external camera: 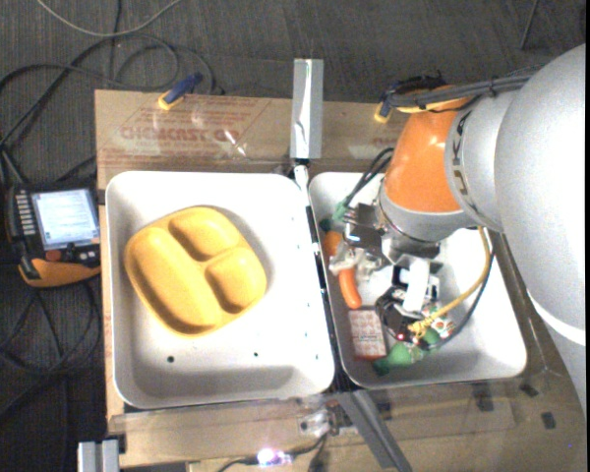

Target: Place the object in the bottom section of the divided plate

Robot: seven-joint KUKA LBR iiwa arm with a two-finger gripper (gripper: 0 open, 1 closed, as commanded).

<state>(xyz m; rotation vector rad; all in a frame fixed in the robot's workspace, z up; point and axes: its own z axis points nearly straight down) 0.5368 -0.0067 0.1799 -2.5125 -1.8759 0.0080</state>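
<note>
The yellow divided plate [197, 266] lies in the left bin [147, 362], with three sections and nothing in them. My gripper [366, 252] hangs low over the left part of the right bin [492, 347], under the orange-banded wrist. It sits among a cluster of small things: an orange carrot-like piece [348, 286] just below it and another orange piece [331, 244] at its left. The wrist hides what lies directly beneath the gripper.
A red packet [366, 332] and a green item [398, 355] lie near the right bin's front. The divider wall [318, 264] between the bins runs just left of the gripper. The arm's big grey body covers the right bin's right side.
</note>
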